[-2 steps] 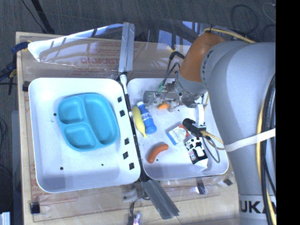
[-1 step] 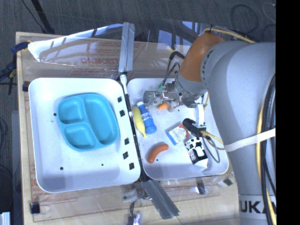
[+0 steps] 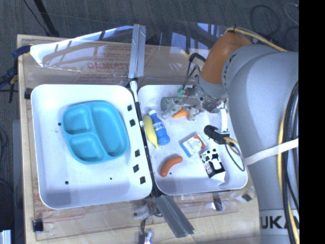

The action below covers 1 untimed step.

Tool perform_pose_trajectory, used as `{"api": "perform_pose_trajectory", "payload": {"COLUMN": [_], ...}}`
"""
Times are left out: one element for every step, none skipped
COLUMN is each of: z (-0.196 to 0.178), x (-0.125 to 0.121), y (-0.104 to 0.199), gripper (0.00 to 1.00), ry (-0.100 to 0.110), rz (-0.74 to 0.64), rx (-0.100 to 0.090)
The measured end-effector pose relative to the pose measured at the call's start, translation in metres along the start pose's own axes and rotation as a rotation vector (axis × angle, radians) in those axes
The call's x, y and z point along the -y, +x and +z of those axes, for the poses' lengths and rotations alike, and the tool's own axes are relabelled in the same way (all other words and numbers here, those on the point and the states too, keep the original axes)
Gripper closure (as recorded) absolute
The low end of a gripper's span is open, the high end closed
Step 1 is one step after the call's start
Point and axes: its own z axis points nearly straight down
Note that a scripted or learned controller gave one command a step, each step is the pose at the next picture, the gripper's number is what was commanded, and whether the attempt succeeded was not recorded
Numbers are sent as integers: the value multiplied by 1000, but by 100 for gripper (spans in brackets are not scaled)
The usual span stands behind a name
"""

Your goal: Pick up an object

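1. Camera view, layout: two white bins sit side by side on the counter (image 3: 76, 222). The left bin (image 3: 45, 182) carries a blue divided plate (image 3: 95, 131). The right bin (image 3: 198, 184) holds the candidates for picking.
2. Camera view, contents of the right bin: a yellow banana (image 3: 150, 129) lies touching a blue bottle (image 3: 161, 131) near the dividing wall; a sausage (image 3: 170, 165) lies nearer the front edge; a small red-and-white packet (image 3: 193, 145) and a black-and-white card (image 3: 213, 162) lie towards the right; an orange carrot-like piece (image 3: 180, 114) sits at the back.
3. Camera view, tool: the tool (image 3: 184, 103) is low at the back of the right bin, just beside the orange piece. Whether it is apart or together cannot be told; nothing is visibly clamped.
4. Risk: the orange piece is small and lies at the tool's edge, so an off-centre closure could push it aside.
5. Risk: the bin's back wall is near, so a descent may strike it.
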Motion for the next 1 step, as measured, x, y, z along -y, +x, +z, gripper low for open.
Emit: {"api": "perform_pose_trajectory", "payload": {"z": [0], "x": [0], "y": [0], "gripper": [0], "ry": [0], "rz": [0], "rx": [0]}}
